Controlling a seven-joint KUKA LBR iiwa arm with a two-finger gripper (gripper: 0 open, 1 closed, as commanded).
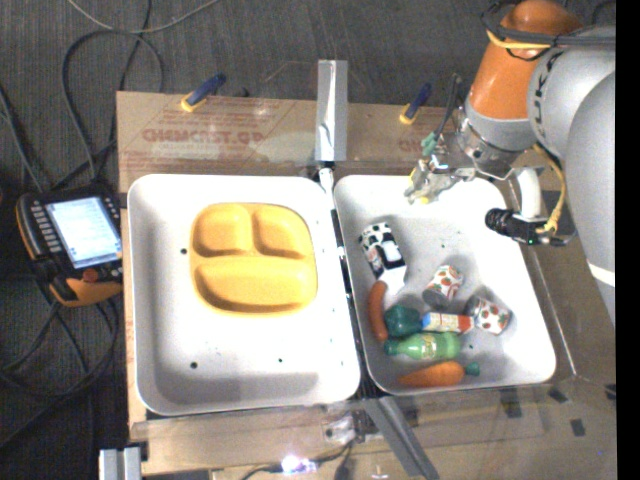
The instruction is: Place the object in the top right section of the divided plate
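Dark carpet strewn with cables surrounds the worktop (150, 128), where two white bins sit side by side. From the camera view we see the left bin (160, 368) holding the yellow divided plate (255, 258), whose top right section (282, 231) has nothing in it. The right bin (540, 358) holds a cluster of toy foods: a black-and-white cow figure (382, 246), a sausage (377, 309), a green bottle (425, 346), a carrot (432, 374) and two spotted mushrooms (444, 283). Which of these is the task's object we cannot tell. The gripper (430, 180) hovers above the right bin's back edge, well apart from them; whether the jaws are released or clenched we cannot tell, and nothing visible sits between them. We judge these toys light, rigid, smooth plastic, likely to slip, so a hold across the narrow middle suits best.
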